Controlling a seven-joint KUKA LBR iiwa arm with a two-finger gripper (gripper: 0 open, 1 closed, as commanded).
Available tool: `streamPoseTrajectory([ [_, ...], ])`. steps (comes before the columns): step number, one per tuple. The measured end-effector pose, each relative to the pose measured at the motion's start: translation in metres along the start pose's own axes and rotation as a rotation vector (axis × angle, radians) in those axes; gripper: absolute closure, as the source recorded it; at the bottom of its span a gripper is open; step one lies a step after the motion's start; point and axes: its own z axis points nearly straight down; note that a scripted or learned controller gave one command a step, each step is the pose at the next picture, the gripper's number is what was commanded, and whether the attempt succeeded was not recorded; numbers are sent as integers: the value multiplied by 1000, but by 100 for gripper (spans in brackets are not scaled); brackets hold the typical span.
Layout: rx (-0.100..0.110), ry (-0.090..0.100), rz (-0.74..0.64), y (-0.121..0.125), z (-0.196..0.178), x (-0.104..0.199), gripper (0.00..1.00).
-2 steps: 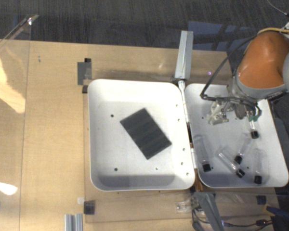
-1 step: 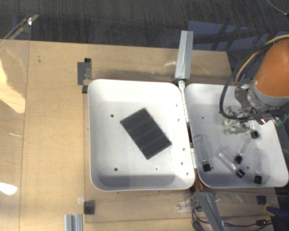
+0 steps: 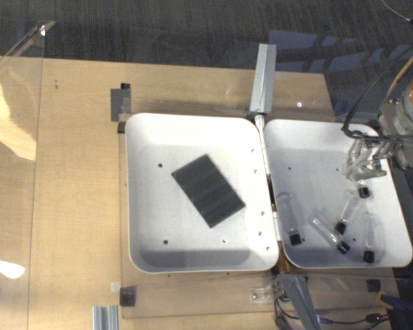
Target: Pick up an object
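A dark grey flat rectangular pad (image 3: 208,190) lies tilted in the middle of the left bin (image 3: 144,246). Several clear tubes with black caps lie in the right bin (image 3: 296,143): one (image 3: 326,229) near the front middle, one (image 3: 349,214) slanting up toward the gripper, and one (image 3: 286,215) by the left wall. The gripper (image 3: 364,163) hangs over the right bin's far right part, just above a small black cap (image 3: 363,191). I see nothing clearly held in it.
A loose black cap (image 3: 368,256) sits near the right bin's front rim. A metal post (image 3: 263,78) stands behind the seam between the bins. Cables (image 3: 372,88) run down at the right, by the arm (image 3: 407,119).
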Motion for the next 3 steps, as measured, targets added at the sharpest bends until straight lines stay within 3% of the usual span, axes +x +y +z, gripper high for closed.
streamPoseTrajectory([
  [1,-4,5,-198,-7,176,3,100],
  [2,-2,1,-471,-18,147,9,100],
  [3,1,1,89,-44,-13,6,100],
])
